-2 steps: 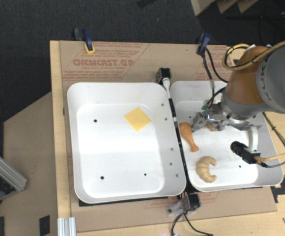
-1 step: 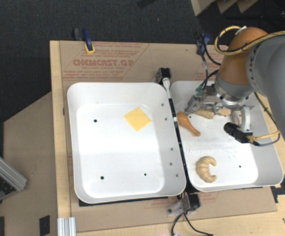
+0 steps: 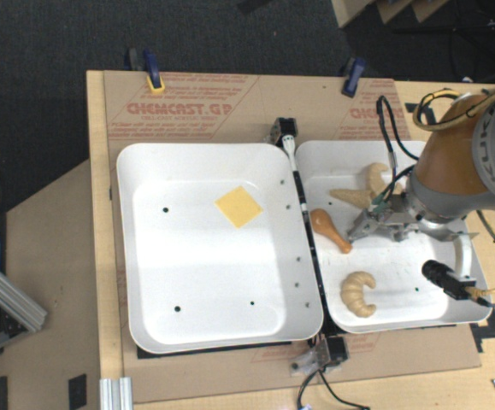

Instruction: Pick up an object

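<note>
Two bins sit side by side on the bench (image 3: 230, 101); the left bin (image 3: 144, 229) holds a flat square slice (image 3: 238, 206) behind its middle; the right bin (image 3: 401, 314) holds a drumstick (image 3: 329, 229) near its left wall, a cone piece (image 3: 362, 188) behind it and a croissant (image 3: 358, 293) in front; the gripper (image 3: 368, 222) hangs just right of the drumstick

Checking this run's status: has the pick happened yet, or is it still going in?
Done: the arm has reached into the right bin, and the gripper is low beside the drumstick. In hand: nothing visibly held; whether the fingers have closed can't be told. Left: grasp and lift. The drumstick, croissant and cone all lie on the bin floor; the cheese slice lies in the left bin.
</note>
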`<action>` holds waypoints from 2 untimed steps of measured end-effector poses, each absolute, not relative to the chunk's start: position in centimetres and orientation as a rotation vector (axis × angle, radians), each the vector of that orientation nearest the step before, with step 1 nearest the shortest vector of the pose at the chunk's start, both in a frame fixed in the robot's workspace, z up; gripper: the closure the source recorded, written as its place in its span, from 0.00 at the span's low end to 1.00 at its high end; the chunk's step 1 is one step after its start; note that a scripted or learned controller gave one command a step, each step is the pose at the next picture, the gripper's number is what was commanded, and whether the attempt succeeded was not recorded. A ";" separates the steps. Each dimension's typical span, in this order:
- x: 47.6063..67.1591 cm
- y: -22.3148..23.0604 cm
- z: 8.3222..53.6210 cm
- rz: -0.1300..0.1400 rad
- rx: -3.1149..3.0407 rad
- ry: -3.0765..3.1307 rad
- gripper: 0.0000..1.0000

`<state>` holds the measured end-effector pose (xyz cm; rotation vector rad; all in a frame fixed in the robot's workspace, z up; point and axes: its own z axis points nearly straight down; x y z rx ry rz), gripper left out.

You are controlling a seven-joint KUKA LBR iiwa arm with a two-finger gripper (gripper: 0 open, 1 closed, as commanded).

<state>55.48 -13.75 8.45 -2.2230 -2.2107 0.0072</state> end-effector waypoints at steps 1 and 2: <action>64.0 -14.9 8.6 -0.006 -2.224 -2.231 0.00; 66.5 -10.4 8.4 0.013 -2.214 -2.218 0.00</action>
